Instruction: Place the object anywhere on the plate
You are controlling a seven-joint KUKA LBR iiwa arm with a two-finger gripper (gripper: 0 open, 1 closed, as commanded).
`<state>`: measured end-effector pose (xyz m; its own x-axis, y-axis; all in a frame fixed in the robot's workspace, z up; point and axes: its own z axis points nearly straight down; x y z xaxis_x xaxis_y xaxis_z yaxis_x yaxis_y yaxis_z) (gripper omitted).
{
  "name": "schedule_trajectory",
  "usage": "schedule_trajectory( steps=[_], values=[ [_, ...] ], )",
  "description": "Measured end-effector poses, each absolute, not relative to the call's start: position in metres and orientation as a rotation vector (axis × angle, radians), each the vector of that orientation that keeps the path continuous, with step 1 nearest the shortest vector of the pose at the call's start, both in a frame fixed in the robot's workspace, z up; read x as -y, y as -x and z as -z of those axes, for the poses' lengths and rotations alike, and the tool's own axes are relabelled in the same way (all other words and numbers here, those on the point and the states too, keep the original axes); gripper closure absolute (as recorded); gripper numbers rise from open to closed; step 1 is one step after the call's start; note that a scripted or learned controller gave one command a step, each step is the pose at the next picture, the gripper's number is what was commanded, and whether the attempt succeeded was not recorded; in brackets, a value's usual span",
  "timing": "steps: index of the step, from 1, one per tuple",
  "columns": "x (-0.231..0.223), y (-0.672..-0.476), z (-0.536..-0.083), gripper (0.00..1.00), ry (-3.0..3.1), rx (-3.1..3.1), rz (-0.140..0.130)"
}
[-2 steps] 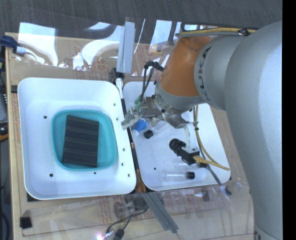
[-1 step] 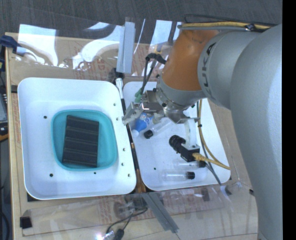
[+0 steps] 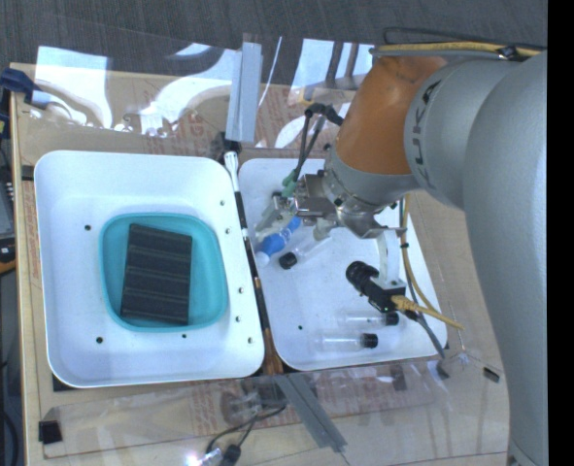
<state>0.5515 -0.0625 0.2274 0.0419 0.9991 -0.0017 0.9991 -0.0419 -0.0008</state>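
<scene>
One blue object [image 3: 272,243] under pincer [image 3: 288,223]

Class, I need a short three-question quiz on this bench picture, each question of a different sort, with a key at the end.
1. True or false: the dark ribbed rectangular block lies on the teal square plate in the left white bin.
2. Multiple choice: the grey arm with the orange band reaches over which place? A. the left white bin; B. the right white bin; C. the bare bench in front of both bins.
3. Fill in: the small clear tube with a black cap lies near the ____ edge of the right white bin, as the camera sees it.

Key: 1 true; 2 B; 3 lower.
</scene>
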Motion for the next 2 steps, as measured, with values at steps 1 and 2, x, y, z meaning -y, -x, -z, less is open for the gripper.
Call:
schedule_trajectory(
  steps=[1, 2],
  values=[
    [0.091, -0.516, -0.265, 0.00, -2.321, -2.117, 0.000],
    [0.125, -0.483, -0.301, 0.00, -2.392, -2.037, 0.000]
  ],
)
